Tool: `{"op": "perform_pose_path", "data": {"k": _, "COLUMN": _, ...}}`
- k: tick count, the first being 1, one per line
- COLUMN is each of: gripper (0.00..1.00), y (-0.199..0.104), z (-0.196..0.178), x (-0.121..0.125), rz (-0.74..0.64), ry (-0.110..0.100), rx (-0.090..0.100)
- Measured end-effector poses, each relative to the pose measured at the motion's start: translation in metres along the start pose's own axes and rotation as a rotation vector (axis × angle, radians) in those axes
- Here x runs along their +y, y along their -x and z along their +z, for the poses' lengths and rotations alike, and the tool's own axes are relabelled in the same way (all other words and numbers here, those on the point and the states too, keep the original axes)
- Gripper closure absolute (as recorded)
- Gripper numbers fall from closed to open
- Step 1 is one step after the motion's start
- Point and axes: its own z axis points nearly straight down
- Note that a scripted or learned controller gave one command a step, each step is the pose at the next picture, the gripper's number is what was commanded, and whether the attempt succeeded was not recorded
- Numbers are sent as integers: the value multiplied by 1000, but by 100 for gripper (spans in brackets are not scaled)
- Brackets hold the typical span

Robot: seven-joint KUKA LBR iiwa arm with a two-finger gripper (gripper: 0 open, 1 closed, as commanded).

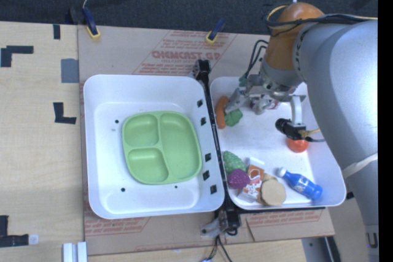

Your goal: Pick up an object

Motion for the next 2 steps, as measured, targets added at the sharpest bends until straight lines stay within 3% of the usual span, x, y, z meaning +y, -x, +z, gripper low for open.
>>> {"op": "perform_pose_path", "data": {"k": 2, "gripper": 0, "y": 1, "z": 0, "x": 2, "rz": 0, "ry": 10, "rx": 3}}
